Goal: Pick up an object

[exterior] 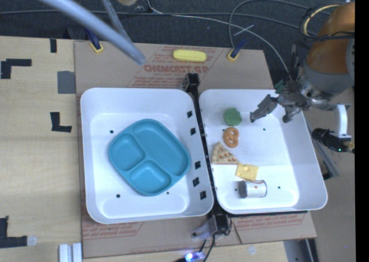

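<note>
The right bin point(300, 157) holds several small items: a green leafy piece point(232, 117), a brown pretzel point(230, 136), a tan waffle-like wedge point(222, 153), a yellow cheese slice point(247, 171) and a small silver-and-dark cylinder point(252, 189). My gripper point(272, 113) hangs over the bin's upper right part, to the right of the green piece and apart from it. Its two dark fingers point(258, 113) are spread open with nothing between them.
In the left bin point(92, 140) lies a blue divided tray point(148, 156). A yellow item point(189, 55) rests on the cardboard behind the bins. A black divider point(199, 140) runs between the bins. Cables loop behind the right bin.
</note>
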Available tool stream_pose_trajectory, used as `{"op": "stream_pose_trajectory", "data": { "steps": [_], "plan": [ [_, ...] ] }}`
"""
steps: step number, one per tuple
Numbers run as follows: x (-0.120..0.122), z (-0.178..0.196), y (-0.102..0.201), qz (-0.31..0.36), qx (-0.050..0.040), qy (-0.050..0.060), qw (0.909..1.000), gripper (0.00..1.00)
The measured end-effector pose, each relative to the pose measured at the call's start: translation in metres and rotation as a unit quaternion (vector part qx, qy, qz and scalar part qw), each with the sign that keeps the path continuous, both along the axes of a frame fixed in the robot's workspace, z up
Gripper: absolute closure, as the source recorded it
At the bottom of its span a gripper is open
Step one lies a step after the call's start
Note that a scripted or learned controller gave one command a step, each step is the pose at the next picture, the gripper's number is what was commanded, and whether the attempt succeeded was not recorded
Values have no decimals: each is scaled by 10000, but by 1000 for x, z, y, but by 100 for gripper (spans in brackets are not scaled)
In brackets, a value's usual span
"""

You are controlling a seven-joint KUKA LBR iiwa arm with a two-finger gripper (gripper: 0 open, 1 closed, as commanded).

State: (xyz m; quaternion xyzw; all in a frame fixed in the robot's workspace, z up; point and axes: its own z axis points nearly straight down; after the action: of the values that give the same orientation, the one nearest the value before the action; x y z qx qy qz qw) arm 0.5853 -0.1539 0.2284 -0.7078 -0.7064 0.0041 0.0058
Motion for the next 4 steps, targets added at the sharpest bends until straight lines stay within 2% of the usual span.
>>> {"op": "stream_pose_trajectory", "data": {
  "steps": [1,3,4],
  "plan": [
    [3,7,0,18,-11,-64,10000,0],
    [-12,-115,6,17,-8,-32,10000,0],
    [-11,-144,6,21,-15,-63,10000,0]
  ]
}}
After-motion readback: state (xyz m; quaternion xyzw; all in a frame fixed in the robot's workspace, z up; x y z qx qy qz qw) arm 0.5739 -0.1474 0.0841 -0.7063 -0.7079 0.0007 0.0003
